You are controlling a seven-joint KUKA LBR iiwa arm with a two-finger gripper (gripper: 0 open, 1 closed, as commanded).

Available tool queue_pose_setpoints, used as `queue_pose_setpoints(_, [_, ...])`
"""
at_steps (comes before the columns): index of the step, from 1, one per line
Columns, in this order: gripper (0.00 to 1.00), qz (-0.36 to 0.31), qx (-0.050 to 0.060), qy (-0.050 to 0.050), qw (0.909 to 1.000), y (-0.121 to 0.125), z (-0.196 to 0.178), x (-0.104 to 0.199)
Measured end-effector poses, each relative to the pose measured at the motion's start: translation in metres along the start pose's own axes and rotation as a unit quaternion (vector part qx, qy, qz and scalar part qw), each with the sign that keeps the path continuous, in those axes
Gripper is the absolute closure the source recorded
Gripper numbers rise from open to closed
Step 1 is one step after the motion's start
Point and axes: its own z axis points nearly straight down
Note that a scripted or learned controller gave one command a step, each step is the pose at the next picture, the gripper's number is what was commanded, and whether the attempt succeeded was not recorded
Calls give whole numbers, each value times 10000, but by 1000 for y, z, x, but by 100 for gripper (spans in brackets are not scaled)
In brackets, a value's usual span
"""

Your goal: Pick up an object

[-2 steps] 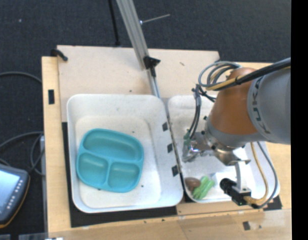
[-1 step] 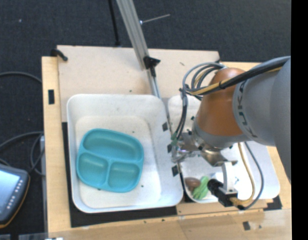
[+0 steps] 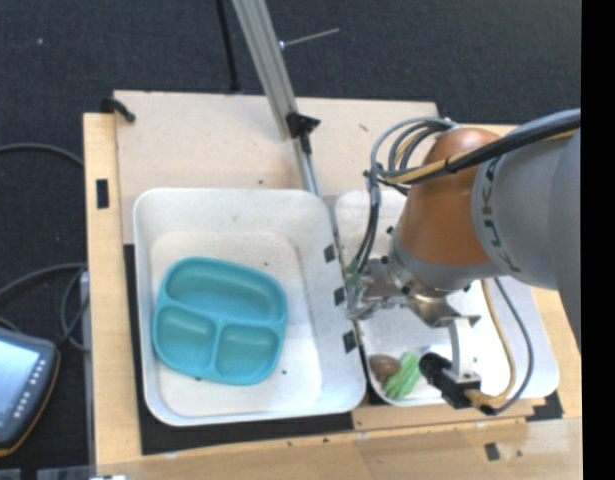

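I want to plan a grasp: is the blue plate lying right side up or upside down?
Right side up: the blue plate shows its three hollow sections, open toward the camera.

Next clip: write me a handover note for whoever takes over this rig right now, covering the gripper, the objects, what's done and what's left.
Gripper: over the right bin, by its left wall; nothing seen held in it.
Things: a blue divided plate lies flat in the left bin. A green object and a brown object lie side by side at the near end of the right bin, partly hidden by the arm.
Done: no pick visible yet.
Left: grasp one object and lift it clear.
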Motion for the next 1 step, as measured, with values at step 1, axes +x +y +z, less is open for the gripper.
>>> queue_pose_setpoints(1, [100,-29,-10,0,10000,2,-10,-1])
